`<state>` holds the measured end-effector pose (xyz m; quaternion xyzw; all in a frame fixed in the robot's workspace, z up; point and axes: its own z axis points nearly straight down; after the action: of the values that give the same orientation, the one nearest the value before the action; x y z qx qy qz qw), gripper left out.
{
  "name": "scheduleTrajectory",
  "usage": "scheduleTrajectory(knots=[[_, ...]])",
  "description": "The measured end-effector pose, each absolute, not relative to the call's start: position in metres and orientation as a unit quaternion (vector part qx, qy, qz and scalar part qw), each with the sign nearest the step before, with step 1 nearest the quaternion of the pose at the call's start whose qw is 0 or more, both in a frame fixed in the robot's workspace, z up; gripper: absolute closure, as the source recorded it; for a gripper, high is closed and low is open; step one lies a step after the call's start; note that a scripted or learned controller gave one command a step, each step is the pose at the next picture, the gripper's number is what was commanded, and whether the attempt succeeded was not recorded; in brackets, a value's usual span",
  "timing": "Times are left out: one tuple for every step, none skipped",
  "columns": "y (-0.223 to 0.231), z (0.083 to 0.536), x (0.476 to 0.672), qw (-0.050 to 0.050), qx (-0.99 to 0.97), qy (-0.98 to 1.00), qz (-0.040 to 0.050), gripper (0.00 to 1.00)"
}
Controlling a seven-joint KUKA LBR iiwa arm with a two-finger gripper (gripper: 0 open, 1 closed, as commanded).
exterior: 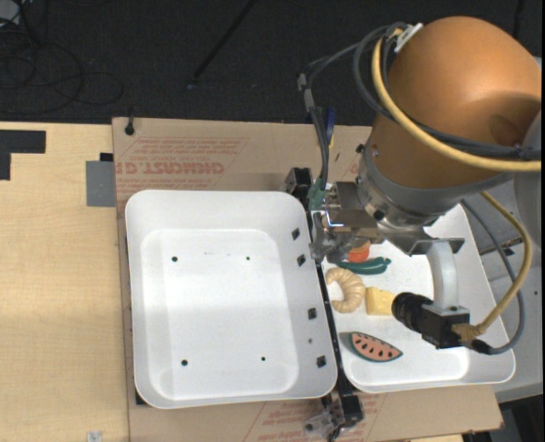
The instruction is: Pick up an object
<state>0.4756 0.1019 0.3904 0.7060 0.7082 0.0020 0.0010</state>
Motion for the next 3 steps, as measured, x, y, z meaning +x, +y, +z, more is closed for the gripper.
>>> scheduleTrajectory(knots=[[0.126, 0.432, 0.485, 0.000, 0.706, 0.708, 0.0007, 1.00], [0.122, 0.281, 0.473, -0.004, 0.707, 0.707, -0.0076, 1.00], [0.098, 0.325, 0.476, 0.000, 0.708, 0.707, -0.0003, 1.00]])
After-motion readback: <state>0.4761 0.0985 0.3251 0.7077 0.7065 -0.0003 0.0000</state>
